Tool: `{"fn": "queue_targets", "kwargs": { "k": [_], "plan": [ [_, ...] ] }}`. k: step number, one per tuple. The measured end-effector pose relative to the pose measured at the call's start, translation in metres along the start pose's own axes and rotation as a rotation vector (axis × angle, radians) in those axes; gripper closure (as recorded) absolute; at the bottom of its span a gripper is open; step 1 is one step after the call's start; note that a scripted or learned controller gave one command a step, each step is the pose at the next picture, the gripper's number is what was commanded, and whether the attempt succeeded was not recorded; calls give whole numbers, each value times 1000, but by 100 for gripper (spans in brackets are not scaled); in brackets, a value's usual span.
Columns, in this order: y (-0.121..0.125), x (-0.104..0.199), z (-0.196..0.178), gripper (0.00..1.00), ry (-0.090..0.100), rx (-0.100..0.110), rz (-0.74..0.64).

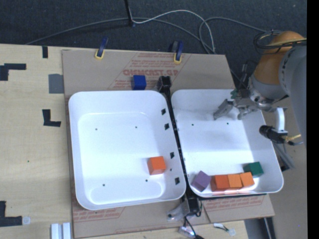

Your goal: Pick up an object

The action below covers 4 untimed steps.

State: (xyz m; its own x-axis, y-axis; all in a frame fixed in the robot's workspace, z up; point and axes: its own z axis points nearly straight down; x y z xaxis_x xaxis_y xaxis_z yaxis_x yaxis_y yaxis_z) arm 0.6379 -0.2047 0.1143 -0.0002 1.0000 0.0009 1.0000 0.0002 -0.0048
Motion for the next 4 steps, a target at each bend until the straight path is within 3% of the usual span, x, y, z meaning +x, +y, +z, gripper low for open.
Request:
{"fn": "queue_targets", "kwargs": {
  "k": [1,2,4],
  "plan": [
    [0,1,27,0,-1,-3,-1],
    [1,1,15,100,-2,-6,-1],
    [9,18,-92,100,-2,-8,-1]
  ]
}}
